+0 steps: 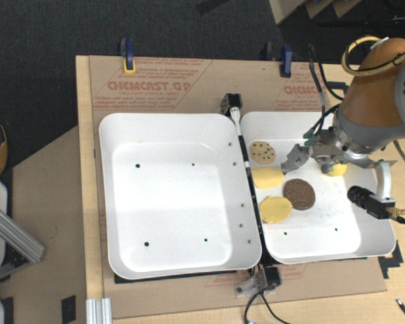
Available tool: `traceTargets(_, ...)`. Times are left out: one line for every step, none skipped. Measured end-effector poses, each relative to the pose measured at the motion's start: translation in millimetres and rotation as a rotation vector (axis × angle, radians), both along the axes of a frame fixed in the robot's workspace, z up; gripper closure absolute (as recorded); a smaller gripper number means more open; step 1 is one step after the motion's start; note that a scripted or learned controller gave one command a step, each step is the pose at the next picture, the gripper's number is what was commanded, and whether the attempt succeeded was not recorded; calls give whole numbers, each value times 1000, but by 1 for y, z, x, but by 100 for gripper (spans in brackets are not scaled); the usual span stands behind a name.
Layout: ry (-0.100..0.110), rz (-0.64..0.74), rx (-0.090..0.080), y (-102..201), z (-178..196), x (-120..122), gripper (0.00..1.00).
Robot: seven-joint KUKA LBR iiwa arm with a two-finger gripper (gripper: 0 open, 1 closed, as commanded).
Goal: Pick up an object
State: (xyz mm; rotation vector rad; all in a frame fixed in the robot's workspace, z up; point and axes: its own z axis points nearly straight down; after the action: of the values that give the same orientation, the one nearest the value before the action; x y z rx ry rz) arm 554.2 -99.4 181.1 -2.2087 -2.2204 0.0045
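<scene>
The right bin (351, 245) holds a pale chocolate-chip cookie (262, 152) near its left wall. A yellow block (267, 177) lies just in front of the cookie. A dark brown round cookie (300, 193) and a yellow round piece (275, 209) lie side by side further forward. A small yellow piece (337, 171) peeks out from under the wrist. My gripper (294, 160) hangs low over the bin, between the chip cookie and the brown cookie, to the right of the yellow block. Nothing shows in its grasp.
The left bin (115, 201) sits beside the right one, and a dark divider strip (246, 174) runs between them. Both rest on a brown board (155, 79) held by clamps (127, 54) at the back. The arm (374, 100) covers the right bin's back right corner.
</scene>
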Motion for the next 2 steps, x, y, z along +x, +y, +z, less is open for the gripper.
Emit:
traceTargets(-12,-4,-6,3,-100,11,0)
traceTargets(-21,-7,-11,0,-82,14,100)
